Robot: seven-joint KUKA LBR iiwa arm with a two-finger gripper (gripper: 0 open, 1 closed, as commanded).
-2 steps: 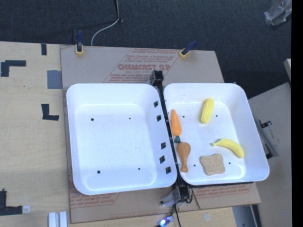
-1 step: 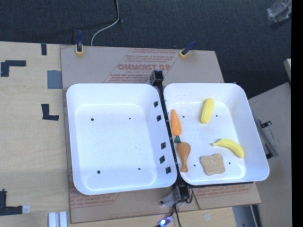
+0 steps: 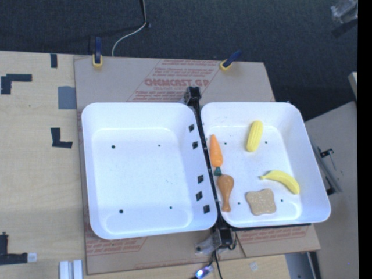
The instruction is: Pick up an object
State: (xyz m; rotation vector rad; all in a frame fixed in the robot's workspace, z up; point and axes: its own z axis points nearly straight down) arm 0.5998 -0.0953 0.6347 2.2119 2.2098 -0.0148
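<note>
We see the right bin (image 3: 290, 121) holding corn (image 3: 254, 136), carrot (image 3: 215, 151), drumstick (image 3: 225, 190), banana (image 3: 282, 181), toast (image 3: 261, 202); we cannot tell the gripper's state.

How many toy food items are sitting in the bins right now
5, all in the right bin: corn cob at the back, carrot and drumstick along the left wall, banana at right, bread slice in front.
</note>
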